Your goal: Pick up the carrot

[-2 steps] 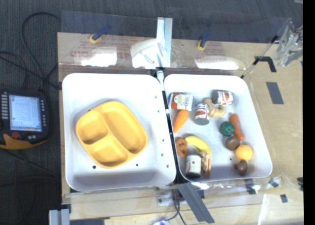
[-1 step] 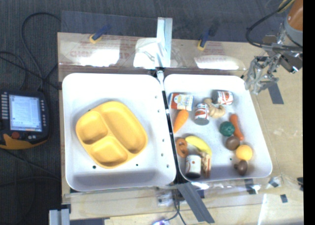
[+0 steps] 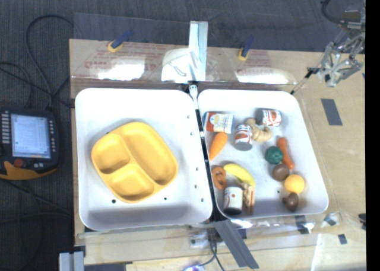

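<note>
An orange, cone-shaped carrot [image 3: 218,144] lies in the right bin [image 3: 309,139], close to its left wall and just below a red-and-white can [image 3: 219,122]. A slimmer orange-red carrot-like piece [image 3: 286,152] lies nearer the right wall, next to a green ball [image 3: 274,155]. My gripper [image 3: 337,69] hangs over the bench beyond the right bin's far right corner, well away from both orange pieces and with nothing visible in it.
The right bin also holds a banana [image 3: 238,173], small cans [image 3: 243,136], a mushroom-like piece [image 3: 259,133], a lemon [image 3: 294,184] and brown round items [image 3: 281,172]. In the left bin [image 3: 89,115] sits a yellow divided tray [image 3: 134,160]. A pendant [image 3: 27,140] lies left of the bench.
</note>
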Robot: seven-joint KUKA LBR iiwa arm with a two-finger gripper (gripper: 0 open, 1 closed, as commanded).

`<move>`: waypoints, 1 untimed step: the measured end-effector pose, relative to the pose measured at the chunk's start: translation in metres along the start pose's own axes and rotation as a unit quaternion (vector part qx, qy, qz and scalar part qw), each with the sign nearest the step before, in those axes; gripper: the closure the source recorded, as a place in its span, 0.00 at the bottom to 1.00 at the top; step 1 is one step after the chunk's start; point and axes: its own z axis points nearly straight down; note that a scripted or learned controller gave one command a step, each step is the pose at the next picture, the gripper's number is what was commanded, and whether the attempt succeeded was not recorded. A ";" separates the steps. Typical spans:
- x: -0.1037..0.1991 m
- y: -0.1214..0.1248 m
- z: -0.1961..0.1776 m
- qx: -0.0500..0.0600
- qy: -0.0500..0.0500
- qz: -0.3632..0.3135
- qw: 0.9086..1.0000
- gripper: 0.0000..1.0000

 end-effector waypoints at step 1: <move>0.059 0.058 0.069 -0.005 0.003 -0.033 0.999 1.00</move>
